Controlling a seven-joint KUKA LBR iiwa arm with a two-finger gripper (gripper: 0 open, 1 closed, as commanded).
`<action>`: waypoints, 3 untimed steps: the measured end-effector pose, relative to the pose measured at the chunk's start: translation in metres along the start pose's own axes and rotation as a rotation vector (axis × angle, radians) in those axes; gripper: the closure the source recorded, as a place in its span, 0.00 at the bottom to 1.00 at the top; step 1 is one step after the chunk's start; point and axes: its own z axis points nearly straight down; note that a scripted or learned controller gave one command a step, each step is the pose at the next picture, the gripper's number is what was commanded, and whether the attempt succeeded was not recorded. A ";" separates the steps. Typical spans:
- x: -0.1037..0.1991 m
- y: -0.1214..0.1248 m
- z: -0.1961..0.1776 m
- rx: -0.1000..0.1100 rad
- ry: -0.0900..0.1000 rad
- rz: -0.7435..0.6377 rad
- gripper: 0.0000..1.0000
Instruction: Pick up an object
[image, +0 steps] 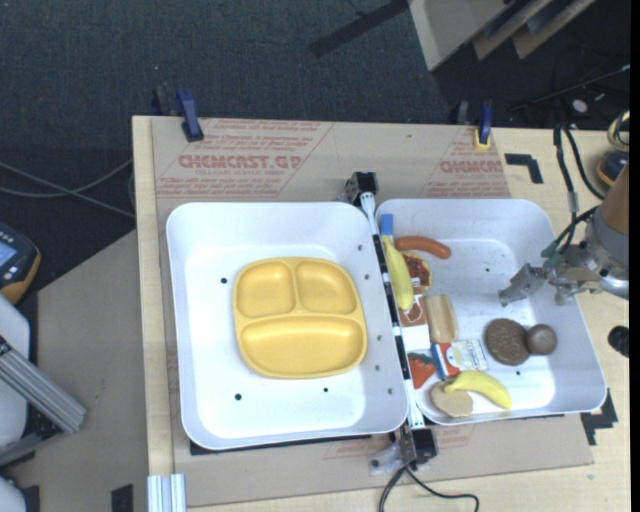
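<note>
Treat this as the approach stage: the pincer (535, 283) hangs over the right part of the right bin (520, 225), with nothing between its fingers. You cannot tell how far the fingers stand apart, so confirm their opening before you descend.

Choose a target with free space around it. The brown disc (507, 341) and the small brown ball (541, 339) just beside it lie nearest the pincer, on bare bin floor. The disc lies flat and probably offers little height to grip; the ball may roll. The banana (480, 387) at the near edge touches a pale round piece (452, 402), so expect the neighbour to shift. The sausage (423, 246) at the far end lies apart from the rest and appears the easier pick. The bread roll (441, 320) and the long yellow item (398, 278) crowd the dividing wall; avoid them.

Descend straight down, centre the fingers across the narrow width of the target, and close only once both sides are cleared.

The left bin (200, 330) holds a yellow divided plate (298, 317). Both bins rest on a board (250, 160) clamped to the worktop (105, 300). Dark carpet (150, 50) and cables (60, 185) surround it.
</note>
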 end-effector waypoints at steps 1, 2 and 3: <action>0.012 -0.012 0.090 0.000 0.003 -0.004 0.00; 0.053 -0.036 0.085 -0.005 0.001 -0.005 0.00; 0.066 0.033 0.008 -0.020 -0.003 -0.009 0.00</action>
